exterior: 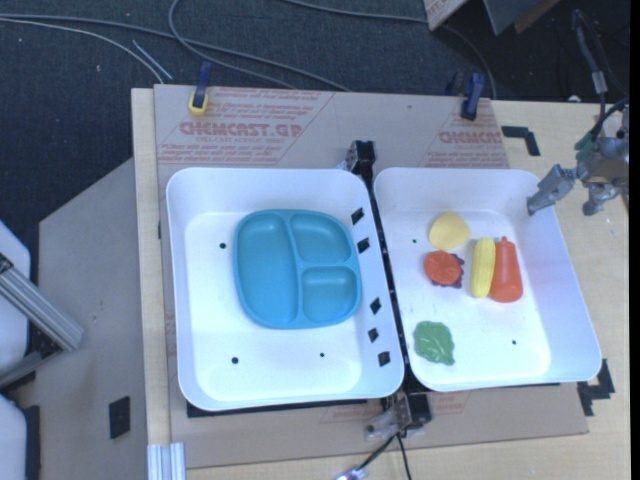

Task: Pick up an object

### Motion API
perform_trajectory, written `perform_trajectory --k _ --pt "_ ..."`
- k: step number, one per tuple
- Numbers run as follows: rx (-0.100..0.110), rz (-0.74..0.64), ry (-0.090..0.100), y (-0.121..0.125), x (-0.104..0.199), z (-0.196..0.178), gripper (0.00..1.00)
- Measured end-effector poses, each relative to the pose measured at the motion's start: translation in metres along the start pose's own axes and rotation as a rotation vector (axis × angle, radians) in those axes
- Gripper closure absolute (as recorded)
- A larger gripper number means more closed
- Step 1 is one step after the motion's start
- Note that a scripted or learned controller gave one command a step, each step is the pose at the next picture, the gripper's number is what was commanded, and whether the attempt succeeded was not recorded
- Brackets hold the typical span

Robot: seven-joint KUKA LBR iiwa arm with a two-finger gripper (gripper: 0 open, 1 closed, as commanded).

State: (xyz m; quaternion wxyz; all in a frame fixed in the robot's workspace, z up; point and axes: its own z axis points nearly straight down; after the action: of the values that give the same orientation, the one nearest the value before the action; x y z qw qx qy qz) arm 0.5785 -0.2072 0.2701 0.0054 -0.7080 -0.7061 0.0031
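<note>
The right bin [560, 308] holds several toy foods: a yellow lemon [449, 231], a red-orange tomato [442, 268], a yellow corn cob [482, 266], an orange carrot [506, 271] and a green leafy piece [434, 342]. My gripper [573, 189] hangs at the far right, above the bin's upper right corner, up and to the right of the carrot. Its two grey fingers [546, 191] stand apart with nothing between them.
The left bin [200, 348] holds a blue sectioned plate [297, 267]. A black divider with clips [372, 268] runs between the bins. Blue clamps [471, 96] pin the board at the back, and cables lie on the floor beyond.
</note>
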Motion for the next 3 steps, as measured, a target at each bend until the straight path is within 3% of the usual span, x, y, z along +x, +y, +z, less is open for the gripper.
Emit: perform_trajectory --k 1,3 --pt "-0.012 -0.003 -0.003 0.002 0.001 -0.007 0.0" --pt "-0.008 -0.004 -0.001 0.003 0.011 0.101 0.0"
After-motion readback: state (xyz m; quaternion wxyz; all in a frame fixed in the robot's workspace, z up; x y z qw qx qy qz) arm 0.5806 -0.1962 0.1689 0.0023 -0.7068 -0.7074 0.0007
